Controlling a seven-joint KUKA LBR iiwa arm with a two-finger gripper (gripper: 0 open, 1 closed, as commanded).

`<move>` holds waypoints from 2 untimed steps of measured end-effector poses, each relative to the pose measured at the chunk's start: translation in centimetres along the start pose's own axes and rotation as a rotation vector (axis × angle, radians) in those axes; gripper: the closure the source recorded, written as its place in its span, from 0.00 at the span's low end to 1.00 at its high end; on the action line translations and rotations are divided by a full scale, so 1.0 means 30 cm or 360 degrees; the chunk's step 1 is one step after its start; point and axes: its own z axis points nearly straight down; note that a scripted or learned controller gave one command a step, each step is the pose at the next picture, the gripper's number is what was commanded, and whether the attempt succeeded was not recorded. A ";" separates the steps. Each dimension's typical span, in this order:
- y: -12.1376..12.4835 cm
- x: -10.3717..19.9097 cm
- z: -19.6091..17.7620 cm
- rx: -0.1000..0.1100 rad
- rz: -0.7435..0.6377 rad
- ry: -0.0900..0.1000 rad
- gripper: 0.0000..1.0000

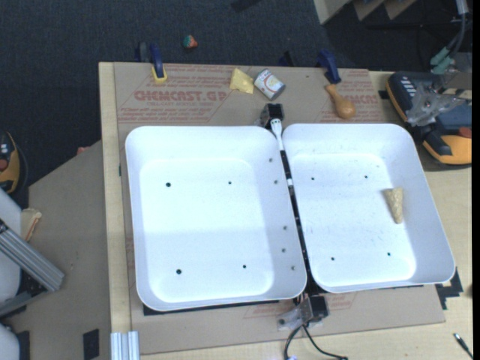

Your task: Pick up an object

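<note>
Lying in right bin (420, 163): tan wedge (395, 204)

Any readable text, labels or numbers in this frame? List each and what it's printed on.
"CHEMCAST G P": red print on the brown board behind the left bin, cut off by a yellow piece.
Red print on the same board behind the right bin: too blurred to read.
Small white box on the board: markings too small to read.

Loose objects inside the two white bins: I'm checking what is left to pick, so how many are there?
1. A tan cone-shaped piece lies in the right bin, near its right wall. Some small items sit on the board beyond the bins, not in them.
</note>
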 end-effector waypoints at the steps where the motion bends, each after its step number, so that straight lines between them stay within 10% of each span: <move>1: 0.094 0.229 0.271 0.0045 0.0001 0.0010 1.00; 2: 0.111 -0.055 0.120 0.0019 0.0024 -0.0006 1.00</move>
